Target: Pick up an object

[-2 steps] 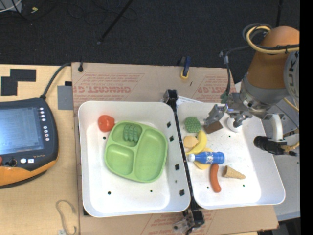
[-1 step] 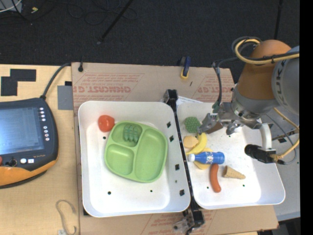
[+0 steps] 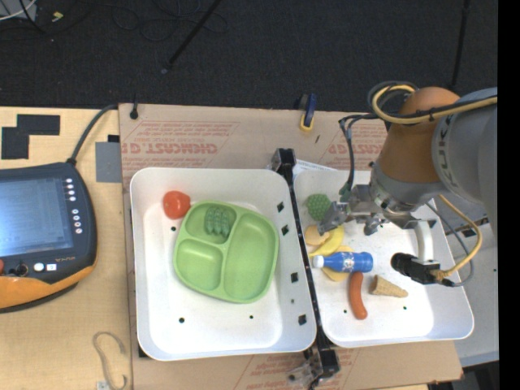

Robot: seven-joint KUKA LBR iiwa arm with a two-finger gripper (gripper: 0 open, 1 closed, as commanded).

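Far left of frame: grey-orange pendant (image 3: 41, 226) flat on bench. Left bin (image 3: 154, 315): red round toy (image 3: 175, 204) at upper left, just beside green divided plate (image 3: 236, 266) mid-bin. Small ribbed green piece (image 3: 216, 220) in plate's upper-left compartment. Right bin (image 3: 422, 325): green bumpy toy (image 3: 318, 205) at upper left, banana (image 3: 329, 240) just below it, blue-white bottle (image 3: 345, 262) lying flat against banana. Red sausage (image 3: 358, 296) and cone (image 3: 388, 287) lower centre, near each other. Gripper (image 3: 355, 208) low over upper part of right bin, just right of green bumpy toy. Grip state: can't tell.
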